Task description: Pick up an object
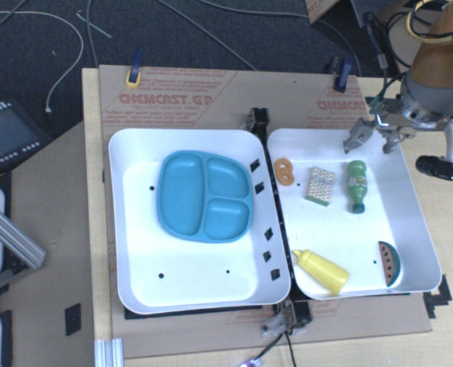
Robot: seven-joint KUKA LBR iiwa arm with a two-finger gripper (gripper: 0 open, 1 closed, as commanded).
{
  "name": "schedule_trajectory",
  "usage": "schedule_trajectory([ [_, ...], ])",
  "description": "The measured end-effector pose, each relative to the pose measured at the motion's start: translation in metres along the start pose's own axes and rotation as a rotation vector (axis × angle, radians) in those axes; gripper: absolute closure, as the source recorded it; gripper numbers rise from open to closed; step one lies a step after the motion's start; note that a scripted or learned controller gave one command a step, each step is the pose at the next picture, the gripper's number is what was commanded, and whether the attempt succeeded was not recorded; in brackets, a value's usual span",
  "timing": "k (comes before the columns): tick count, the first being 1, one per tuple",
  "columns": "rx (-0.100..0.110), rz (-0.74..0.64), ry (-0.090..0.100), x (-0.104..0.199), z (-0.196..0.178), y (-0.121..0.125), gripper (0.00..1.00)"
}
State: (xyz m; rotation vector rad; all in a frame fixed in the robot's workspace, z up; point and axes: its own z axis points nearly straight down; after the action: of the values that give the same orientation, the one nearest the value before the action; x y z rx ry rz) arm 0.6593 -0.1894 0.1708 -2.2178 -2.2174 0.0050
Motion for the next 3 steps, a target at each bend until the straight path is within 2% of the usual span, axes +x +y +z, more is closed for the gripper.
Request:
schedule_trajectory([
  [2, -0.003, -0.002, -0.001, -0.006, 0.087, -0.002, 0.00],
  [3, -0.008, -0.002, -0.002, -0.006, 0.073, 0.000, 1.00],
])
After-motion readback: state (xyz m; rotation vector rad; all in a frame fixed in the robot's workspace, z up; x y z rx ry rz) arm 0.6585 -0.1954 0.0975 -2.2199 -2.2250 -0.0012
